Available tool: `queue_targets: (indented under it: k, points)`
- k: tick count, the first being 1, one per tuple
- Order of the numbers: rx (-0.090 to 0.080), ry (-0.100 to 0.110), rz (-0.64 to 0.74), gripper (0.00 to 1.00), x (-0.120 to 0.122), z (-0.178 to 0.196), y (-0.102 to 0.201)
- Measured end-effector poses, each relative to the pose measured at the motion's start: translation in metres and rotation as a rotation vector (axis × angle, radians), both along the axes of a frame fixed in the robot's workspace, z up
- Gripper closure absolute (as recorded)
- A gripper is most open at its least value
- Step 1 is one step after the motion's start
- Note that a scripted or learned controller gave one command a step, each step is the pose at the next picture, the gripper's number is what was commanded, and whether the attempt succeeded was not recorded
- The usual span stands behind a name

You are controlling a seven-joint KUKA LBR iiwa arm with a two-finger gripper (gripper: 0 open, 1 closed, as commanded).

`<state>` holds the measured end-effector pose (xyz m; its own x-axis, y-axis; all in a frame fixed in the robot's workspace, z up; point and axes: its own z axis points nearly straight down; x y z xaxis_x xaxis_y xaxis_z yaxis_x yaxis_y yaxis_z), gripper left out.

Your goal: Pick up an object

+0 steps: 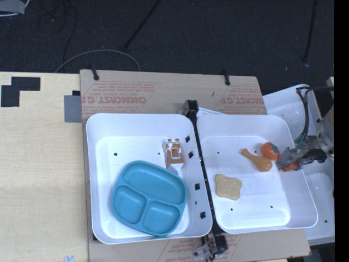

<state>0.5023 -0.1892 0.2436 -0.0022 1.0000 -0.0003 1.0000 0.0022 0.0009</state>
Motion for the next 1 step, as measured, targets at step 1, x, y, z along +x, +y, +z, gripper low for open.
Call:
queue_targets:
  k: [1]
  points:
    - [0.003, 0.003, 0.003, 1.00, 0.0035, 0.0075, 0.0542]
